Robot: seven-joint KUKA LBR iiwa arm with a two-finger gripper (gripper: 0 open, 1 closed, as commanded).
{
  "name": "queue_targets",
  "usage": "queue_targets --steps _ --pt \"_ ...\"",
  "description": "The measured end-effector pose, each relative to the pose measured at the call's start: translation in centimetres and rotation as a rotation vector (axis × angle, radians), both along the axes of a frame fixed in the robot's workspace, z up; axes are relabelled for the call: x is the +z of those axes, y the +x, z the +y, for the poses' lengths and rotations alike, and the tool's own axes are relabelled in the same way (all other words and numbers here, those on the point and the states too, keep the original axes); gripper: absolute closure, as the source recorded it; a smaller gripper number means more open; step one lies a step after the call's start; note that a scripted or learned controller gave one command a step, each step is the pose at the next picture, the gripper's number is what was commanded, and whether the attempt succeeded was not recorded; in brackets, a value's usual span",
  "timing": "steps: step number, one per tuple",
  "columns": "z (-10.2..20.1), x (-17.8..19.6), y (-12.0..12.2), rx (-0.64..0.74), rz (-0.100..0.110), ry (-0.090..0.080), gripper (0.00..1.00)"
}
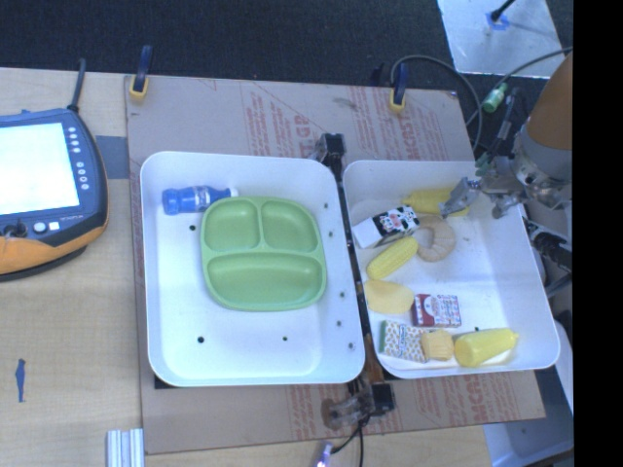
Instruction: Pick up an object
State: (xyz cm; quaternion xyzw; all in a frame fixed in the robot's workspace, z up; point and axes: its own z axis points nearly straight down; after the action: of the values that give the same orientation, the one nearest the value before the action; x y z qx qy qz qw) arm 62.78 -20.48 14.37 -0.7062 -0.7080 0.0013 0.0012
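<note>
Candidate objects for picking lie in the right bin (541, 290), right of frame centre: a yellow piece (426, 200) at the upper edge of the pile, a black-and-white carton (388, 225), a corn cob (393, 257), a pale ring-shaped item (437, 241), a yellow wedge (388, 297), a small red-and-white box (435, 310), a printed packet (400, 341) and a yellow bottle-like item (484, 345) toward the lower right. The gripper (479, 198) sits at the upper right of this bin, just beside the yellow piece, with its fingers apart; nothing is seen between them. A good grasp would probably centre the fingers over one isolated item, the yellow piece being nearest, and descend without nudging the ring-shaped item. Printing on the carton, box and packet is too small to read. The left bin (170, 348) holds a green divided plate (263, 253) and a blue bottle (192, 198). A handheld control tablet (44, 188) rests at the left edge of the frame.
</note>
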Motion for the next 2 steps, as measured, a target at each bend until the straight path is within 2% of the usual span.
queue_targets --steps 1,2 --pt "2.4 0.3 -3.5 0.001 0.0 -0.001 0.0" --pt "2.1 -3.2 2.8 0.0 -0.001 0.0 0.0"
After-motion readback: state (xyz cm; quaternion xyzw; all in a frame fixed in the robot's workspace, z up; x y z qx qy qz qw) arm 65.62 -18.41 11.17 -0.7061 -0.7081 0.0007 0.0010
